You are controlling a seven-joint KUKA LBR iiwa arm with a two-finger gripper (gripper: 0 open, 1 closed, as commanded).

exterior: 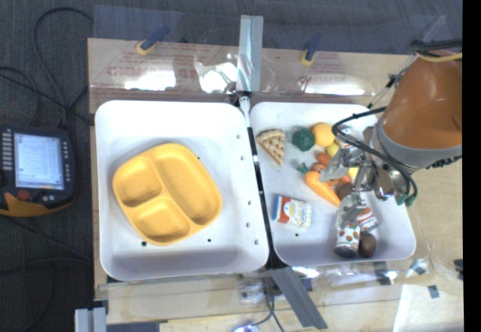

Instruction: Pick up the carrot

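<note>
Two shallow white bins sit side by side on the bench. The left bin point(113, 248) holds one thing, a yellow divided tray point(166, 192) with three compartments, lying at a slant near its middle.

The right bin point(316, 252) holds the clutter. One carrot point(322, 188) lies at the middle of this bin, its point toward the lower right, just left of the gripper. Above it, in the bin's upper part, are one waffle slice point(272, 145), one green broccoli piece point(304, 139) and one yellow lemon-like fruit point(323, 133). One small white packet with red print point(291, 211) lies below and left of the carrot. One printed can point(350, 230) lies on its side in the lower right of the bin, with one dark brown round item point(367, 245) touching its lower end.

The arm comes in from the right of the frame, its orange band large at the upper right. The gripper point(350, 176) hangs over the right-middle of the right bin, close beside the carrot's thick end and above the can. Cables and metal parts crowd it, so whether it is spread or closed cannot be told, and the carrot shows lying on the bin floor.

One handheld control pad point(36, 167) lies at the far left, off the bench.
</note>
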